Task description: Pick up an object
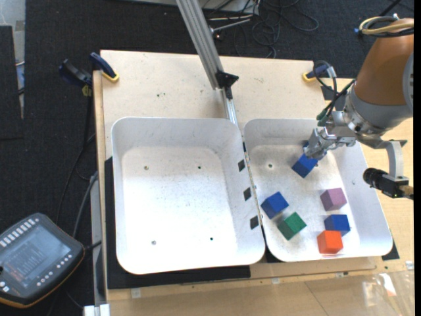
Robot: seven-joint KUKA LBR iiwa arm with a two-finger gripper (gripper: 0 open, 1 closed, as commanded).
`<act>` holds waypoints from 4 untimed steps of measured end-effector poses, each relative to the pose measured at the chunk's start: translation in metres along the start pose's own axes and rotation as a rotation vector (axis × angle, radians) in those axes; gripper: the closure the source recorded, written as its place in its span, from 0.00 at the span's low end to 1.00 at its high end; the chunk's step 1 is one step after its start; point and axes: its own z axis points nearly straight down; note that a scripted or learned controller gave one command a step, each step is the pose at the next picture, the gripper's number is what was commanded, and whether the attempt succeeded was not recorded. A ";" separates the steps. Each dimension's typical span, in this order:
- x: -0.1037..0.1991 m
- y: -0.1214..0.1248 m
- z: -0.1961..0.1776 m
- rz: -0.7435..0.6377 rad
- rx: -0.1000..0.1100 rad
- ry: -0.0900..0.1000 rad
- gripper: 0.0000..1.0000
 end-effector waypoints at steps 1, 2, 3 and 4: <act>0.049 0.019 -0.004 -0.006 0.003 0.003 1.00; 0.095 0.021 0.004 -0.005 0.007 0.003 1.00; 0.138 0.028 0.005 -0.005 0.005 0.003 1.00; 0.184 0.036 0.015 -0.005 0.005 0.002 1.00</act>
